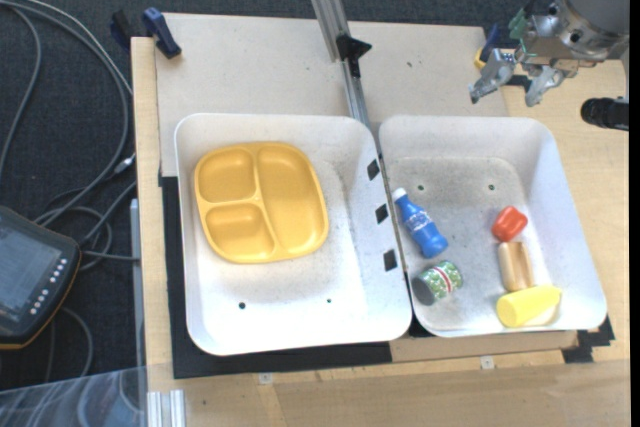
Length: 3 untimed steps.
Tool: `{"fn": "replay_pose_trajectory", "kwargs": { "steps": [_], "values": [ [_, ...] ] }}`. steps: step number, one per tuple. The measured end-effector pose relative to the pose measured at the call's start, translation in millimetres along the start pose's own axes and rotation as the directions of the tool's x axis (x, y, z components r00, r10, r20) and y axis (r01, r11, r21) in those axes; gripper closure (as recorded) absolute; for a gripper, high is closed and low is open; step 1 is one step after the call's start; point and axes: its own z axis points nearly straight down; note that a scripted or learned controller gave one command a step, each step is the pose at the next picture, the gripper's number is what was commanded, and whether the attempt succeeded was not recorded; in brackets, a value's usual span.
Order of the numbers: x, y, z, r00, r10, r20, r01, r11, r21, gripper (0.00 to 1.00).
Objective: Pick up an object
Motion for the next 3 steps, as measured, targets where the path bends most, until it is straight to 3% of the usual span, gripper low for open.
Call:
{"fn": "replay_pose_trajectory", "kwargs": {
  "steps": [1, 3],
  "values": [
    [0, 0, 0, 1.000, 0.000, 0.000, 0.000, 1.000, 0.000, 0.00],
    [6, 4, 110, 1.000, 0.001, -0.001, -0.001, 1.000, 0.005, 0.00]
  ]
}}
